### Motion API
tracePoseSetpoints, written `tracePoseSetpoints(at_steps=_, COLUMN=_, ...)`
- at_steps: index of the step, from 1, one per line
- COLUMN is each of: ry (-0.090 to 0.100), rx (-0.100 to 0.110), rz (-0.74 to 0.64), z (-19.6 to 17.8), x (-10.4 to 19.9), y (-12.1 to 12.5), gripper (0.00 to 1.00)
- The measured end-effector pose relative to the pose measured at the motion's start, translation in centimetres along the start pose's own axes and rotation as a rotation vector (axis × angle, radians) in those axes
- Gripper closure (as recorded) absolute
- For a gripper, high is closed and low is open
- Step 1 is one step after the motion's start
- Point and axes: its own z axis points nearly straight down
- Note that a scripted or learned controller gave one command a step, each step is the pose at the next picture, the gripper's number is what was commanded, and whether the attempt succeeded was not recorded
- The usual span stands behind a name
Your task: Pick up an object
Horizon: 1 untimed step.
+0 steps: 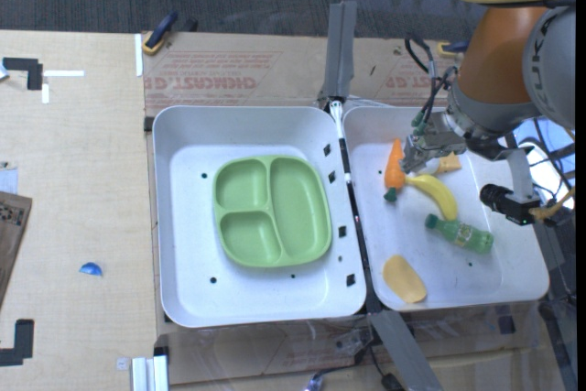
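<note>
Furthest left of the banana (435, 195), well apart in the left bin (174, 197), lies a green three-compartment plate (273, 211) with nothing on it. Across the divider, in the right bin (526, 284), a carrot (395, 168) stands just left of the banana, orange body running up and down the view with its green tip at the lower end. The banana itself lies slanted, its long axis running from upper left to lower right, the upper end tucked close under the gripper (423, 151). Below the banana and a little left sits a flat yellow chip-shaped piece (404, 278); just right of the banana's lower end is a small green bottle (461, 233), lying on its side. Up and right of the banana, beside the gripper, there is a small pale yellow block (448, 164).

The gripper hangs low over the gap between carrot and banana — the carrot's upper half just to its left, the banana's upper end just below it. Either is the likely target, I judge, and a short drop would meet one of them. The fingers are dark and crowded against the wrist, so whether they stand apart or closed cannot be told, and nothing is seen held between them — the pick looks not yet made
</note>
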Motion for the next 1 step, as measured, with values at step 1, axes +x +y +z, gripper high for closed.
tracePoseSetpoints(at_steps=1, ry=-0.001, rx=-0.001, rz=-0.028, z=-0.11, x=0.99, y=0.43, gripper=1.00)
